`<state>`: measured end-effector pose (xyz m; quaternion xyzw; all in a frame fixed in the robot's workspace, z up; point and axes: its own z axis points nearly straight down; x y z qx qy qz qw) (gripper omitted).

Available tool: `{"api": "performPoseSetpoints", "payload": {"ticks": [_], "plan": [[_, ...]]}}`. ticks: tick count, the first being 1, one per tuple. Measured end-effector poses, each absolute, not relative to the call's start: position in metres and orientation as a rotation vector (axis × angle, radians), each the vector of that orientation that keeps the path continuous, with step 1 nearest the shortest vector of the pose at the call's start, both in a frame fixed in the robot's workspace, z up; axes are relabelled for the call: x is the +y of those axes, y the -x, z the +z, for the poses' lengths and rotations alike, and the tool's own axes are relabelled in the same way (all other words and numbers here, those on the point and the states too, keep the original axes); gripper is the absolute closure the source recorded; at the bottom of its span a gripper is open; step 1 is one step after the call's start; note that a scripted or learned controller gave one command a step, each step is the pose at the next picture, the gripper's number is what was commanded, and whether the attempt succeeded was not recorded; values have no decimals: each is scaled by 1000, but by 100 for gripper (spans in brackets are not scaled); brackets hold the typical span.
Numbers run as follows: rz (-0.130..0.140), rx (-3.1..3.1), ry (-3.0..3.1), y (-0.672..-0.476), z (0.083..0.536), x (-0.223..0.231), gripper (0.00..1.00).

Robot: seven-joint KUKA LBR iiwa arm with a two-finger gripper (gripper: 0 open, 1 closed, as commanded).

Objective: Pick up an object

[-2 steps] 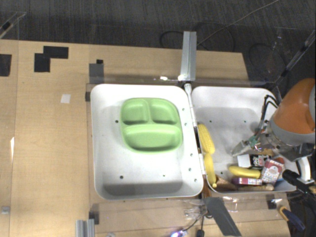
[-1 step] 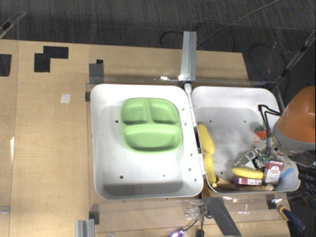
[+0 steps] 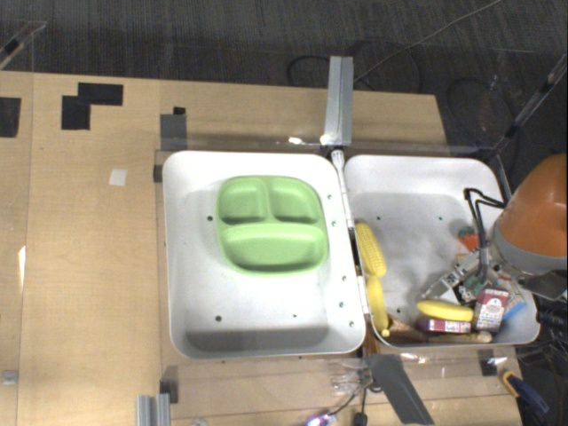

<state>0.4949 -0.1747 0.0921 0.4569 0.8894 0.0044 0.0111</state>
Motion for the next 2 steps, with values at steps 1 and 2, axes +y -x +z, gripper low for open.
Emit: {"api": "performPoseSetpoints", "payload": {"ticks": [1,2], "plan": [[23,2780,-1423,-497,103,-171,100],[21,2779,-1423,-497,103,-172,0]]}}
